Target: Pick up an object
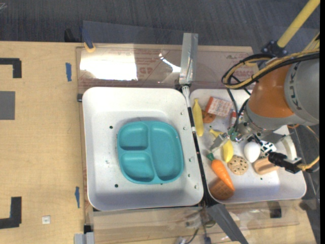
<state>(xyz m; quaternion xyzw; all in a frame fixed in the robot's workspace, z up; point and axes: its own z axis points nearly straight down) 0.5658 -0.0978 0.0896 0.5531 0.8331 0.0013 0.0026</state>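
The gripper (242, 136) sits low in the right bin (292, 189), at the right middle of the frame, under the grey arm (304, 93) and its orange band (269, 98). Its metal parts are tangled with wires and toys there, so how far it is open cannot be told, nor whether it has hold of anything. It reaches down among the cluster of objects, with a white egg (252, 151) just below it and a small yellow piece (228, 150) to its lower left.

Close around lie a round speckled cookie (237, 165), a tan block (266, 165) to the right of the egg, and a black-and-white spotted piece (267, 147) near the block. An orange carrot (219, 170) lies slantwise below the yellow piece, touching a brown-orange lump (222, 188) at the bin's lower left corner. Higher up, a red-and-white packet (218, 106) rests near the bin's upper edge, and a yellow banana (197, 118) lies along the divider between the bins.

The left bin (96, 136), in the centre of the frame, holds a teal divided plate (151, 151) with three compartments. Both bins stand on a light wooden bench (38, 136).
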